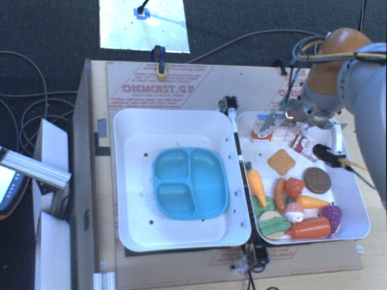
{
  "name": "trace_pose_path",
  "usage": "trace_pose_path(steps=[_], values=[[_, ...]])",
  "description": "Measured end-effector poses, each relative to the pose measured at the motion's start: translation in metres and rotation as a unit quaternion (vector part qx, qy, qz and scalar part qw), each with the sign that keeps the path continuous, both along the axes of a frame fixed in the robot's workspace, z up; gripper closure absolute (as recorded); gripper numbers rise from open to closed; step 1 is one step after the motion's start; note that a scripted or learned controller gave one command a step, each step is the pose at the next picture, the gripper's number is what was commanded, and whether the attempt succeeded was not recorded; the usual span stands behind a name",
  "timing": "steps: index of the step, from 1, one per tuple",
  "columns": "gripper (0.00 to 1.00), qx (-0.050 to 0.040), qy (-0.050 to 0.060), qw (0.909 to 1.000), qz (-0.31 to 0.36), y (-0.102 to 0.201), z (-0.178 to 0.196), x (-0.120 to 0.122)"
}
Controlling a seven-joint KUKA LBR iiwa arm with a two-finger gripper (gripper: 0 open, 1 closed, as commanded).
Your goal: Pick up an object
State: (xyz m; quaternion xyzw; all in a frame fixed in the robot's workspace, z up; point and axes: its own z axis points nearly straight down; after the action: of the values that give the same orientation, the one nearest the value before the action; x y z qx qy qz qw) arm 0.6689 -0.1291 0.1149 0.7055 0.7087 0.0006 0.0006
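Where the table (181,80) shows its bare printed cardboard along the far edge, there is open room behind both bins. The left bin (130,132), smooth white plastic with rounded corners, holds one glossy blue divided plate (190,183) lying flat near its middle, with bare floor all round it. The two bins touch along a shared rim near the table's middle.

The right bin (357,216) is crowded. A pointed orange carrot (256,187) lies just beside the shared rim, green pieces (273,225) below it at the near edge. Toward the middle sit a flat tan cracker-like square (281,161), a red tomato-like piece (294,187) and a long red-orange vegetable (311,227). Further right lie a round brown disc (317,180) and purple grapes (331,213). A small red-and-white carton (265,128) lies at the far edge.

The gripper (291,117) hangs over that bin's far edge, just beside the carton; whether it is open or closed I cannot tell.
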Motion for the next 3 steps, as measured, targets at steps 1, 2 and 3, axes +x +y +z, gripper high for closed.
trace_pose_path(steps=[1, 2, 3], values=[[0.00, -0.0009, -0.002, 1.0000, -0.001, -0.042, 0.067, 0.000], [0.00, 0.0001, 0.001, 1.0000, -0.002, -0.017, 0.005, -0.060], [0.00, -0.0006, -0.002, 1.0000, 0.000, -0.025, 0.031, 0.001]])
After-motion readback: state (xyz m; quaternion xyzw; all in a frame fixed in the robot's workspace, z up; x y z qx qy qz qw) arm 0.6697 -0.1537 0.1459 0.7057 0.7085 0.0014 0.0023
